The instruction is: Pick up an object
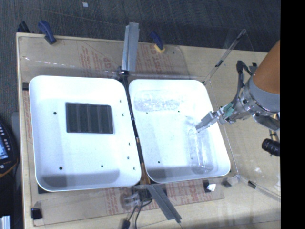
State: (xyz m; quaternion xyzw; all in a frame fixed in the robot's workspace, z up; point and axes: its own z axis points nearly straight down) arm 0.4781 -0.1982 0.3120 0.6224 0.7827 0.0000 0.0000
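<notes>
Gripper [200, 124] at right bin's [157, 173] 3 o'clock rim; we cannot tell its state. Clear bottle [199, 149] lies just below, toward 5 o'clock. Looks light, slippery, see-through; we grab across its middle.

Arm [267, 87] reaches in from the right, claw [202, 123] angled down-left

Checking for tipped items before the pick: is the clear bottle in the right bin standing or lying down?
Lying down. The clear bottle stretches lengthwise along the floor of the right bin, near its right wall, with the tool at its upper end.
</notes>
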